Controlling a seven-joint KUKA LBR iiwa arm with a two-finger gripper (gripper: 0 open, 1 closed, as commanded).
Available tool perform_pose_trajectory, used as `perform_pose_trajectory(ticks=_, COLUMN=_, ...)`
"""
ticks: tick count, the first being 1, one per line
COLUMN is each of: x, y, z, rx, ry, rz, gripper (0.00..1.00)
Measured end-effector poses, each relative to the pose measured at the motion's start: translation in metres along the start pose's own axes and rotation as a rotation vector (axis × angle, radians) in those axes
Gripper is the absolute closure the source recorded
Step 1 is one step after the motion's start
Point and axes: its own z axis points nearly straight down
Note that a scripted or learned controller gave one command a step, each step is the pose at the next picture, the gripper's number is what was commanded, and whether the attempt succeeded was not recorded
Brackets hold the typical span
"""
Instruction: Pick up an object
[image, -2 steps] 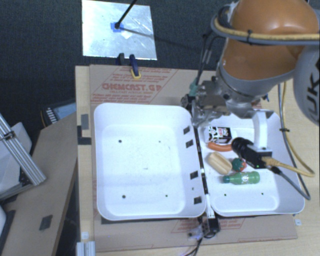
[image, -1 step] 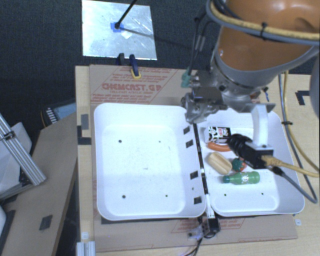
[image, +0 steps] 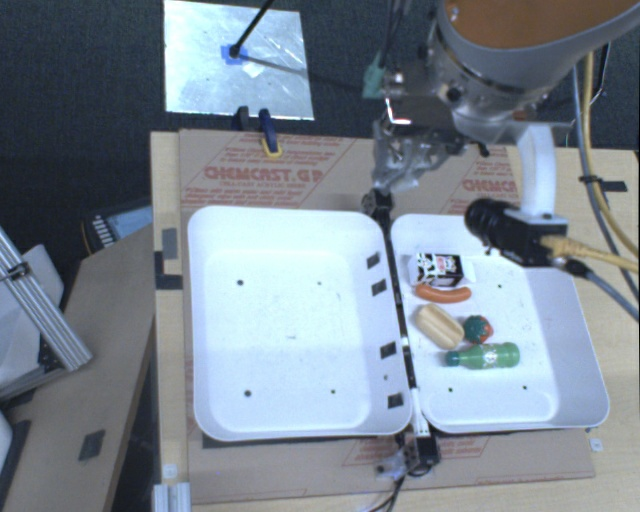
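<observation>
The right bin (image: 560, 400) holds a small black-and-white carton (image: 438, 266), a red-orange sausage (image: 442, 294), a tan bread roll (image: 438, 325), a small red and green fruit (image: 478, 327) and a green bottle (image: 485, 355) lying on its side. My gripper (image: 400, 168) hangs above the far edge of the bench, over the seam between the two bins, well above and behind the objects. Nothing shows between its fingers.
The left bin (image: 290, 320) lies beside the right one, joined by a black hinge strip (image: 395, 310). A black camera unit (image: 510, 232) on a white bracket juts over the right bin's far edge. Cables (image: 600, 255) run off to the right.
</observation>
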Motion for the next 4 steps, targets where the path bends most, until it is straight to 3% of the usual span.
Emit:
perform_pose_trajectory(ticks=1, x=-0.003, y=0.027, z=0.004, rx=0.007, ry=-0.004, rz=0.006, gripper=1.0)
perform_pose_trajectory(ticks=2, x=0.001, y=-0.023, z=0.182, rx=0.024, ry=-0.008, rz=0.005, gripper=1.0)
perform_pose_trajectory(ticks=3, x=0.052, y=0.034, z=0.114, rx=-0.001, ry=0.001, rz=-0.001, gripper=1.0)
perform_pose_trajectory(ticks=4, x=0.068, y=0.059, z=-0.003, rx=-0.006, ry=0.003, rz=0.0, gripper=1.0)
